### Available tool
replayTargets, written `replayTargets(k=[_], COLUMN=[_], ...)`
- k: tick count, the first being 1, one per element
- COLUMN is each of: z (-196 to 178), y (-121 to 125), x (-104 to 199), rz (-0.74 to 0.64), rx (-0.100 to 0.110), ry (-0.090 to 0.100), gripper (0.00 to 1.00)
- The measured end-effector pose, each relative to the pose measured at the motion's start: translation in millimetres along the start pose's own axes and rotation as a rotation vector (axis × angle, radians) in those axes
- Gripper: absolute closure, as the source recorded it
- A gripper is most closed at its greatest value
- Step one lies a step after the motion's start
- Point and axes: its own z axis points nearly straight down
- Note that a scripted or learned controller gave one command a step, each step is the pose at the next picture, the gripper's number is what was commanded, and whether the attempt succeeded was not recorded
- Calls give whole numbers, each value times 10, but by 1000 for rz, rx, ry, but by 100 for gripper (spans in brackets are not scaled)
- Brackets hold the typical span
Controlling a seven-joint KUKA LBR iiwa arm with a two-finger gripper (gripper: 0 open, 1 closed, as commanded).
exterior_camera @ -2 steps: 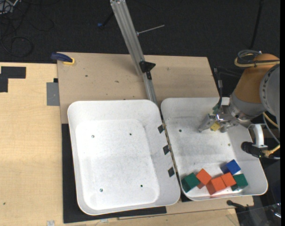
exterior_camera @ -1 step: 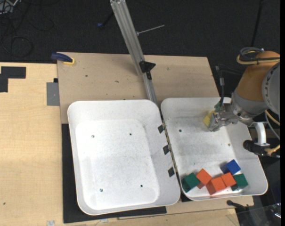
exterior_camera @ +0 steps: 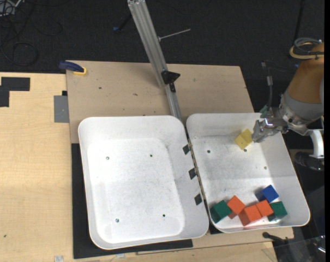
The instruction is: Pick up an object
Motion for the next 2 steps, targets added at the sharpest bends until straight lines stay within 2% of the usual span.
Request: replayTargets(k=[2], z=[-873], y=[26], x=[9], rz=[-4], rx=[1], ry=[0], gripper=[100])
